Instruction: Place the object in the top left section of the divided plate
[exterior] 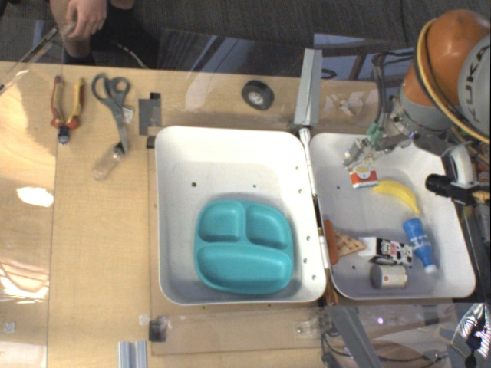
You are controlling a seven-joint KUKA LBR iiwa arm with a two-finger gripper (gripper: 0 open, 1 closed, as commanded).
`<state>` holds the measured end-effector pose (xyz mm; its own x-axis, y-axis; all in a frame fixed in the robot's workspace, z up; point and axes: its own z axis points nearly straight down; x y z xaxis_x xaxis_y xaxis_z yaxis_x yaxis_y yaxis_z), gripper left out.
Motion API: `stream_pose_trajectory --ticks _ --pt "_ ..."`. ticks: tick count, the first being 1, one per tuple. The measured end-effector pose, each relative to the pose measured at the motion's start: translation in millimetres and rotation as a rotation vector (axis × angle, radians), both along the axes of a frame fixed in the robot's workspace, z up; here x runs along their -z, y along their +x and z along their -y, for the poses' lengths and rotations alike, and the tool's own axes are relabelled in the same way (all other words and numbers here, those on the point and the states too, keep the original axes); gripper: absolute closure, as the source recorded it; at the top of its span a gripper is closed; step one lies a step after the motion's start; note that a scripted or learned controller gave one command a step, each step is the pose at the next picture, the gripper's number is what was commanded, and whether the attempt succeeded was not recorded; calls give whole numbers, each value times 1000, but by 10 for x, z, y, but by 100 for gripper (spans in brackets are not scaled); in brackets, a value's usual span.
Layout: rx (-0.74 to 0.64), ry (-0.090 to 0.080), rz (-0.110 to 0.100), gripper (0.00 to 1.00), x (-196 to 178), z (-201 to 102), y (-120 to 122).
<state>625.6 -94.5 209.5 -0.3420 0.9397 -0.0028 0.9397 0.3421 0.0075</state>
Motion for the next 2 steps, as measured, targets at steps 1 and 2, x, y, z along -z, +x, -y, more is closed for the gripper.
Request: stream_pose_trajectory --ticks 1,2 --pt "-197 -1 -1 100 236 -574 -108" --pt "-416 -1 0 100 237 -1318 -517"
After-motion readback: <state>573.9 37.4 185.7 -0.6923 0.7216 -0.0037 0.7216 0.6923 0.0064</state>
